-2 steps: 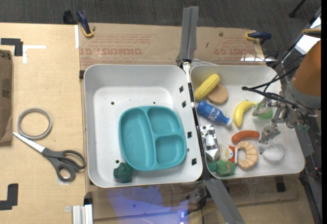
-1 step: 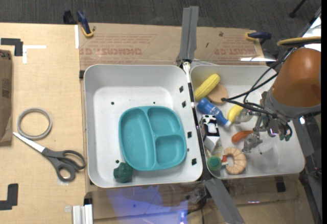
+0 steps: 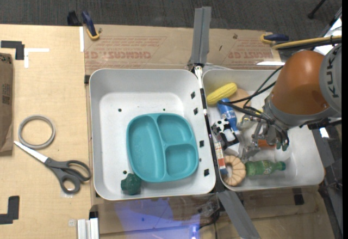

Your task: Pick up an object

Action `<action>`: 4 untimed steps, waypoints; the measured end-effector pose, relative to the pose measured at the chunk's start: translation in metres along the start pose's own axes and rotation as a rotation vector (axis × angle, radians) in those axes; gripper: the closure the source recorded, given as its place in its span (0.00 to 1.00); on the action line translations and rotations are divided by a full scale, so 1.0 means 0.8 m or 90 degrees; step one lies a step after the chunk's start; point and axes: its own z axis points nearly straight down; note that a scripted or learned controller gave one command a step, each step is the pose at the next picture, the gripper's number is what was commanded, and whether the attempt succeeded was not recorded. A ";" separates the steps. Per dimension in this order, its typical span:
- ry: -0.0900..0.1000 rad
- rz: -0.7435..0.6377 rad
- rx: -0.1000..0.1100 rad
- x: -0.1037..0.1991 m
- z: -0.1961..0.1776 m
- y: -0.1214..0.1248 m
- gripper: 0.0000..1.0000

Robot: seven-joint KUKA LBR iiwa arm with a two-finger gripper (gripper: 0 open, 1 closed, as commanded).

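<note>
The right bin holds a yellow corn cob, a blue object, a black and white toy, a tan ring-shaped doughnut and a green bottle lying on its side. My gripper hangs low in this bin, just above the green bottle and right of the black and white toy. The orange wrist band covers the bin's right part. A small orange piece shows beside the gripper.
The left bin holds a teal divided plate and a dark green lump at its front. On the bench to the left lie scissors and a roll of tape. Cardboard lies behind both bins.
</note>
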 end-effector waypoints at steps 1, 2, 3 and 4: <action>0.005 0.162 -0.001 -0.069 0.004 0.013 0.00; 0.005 0.215 -0.001 -0.113 0.004 -0.024 0.00; 0.007 0.286 -0.001 -0.063 0.004 0.005 0.00; 0.006 0.322 0.000 -0.143 0.005 0.004 0.00</action>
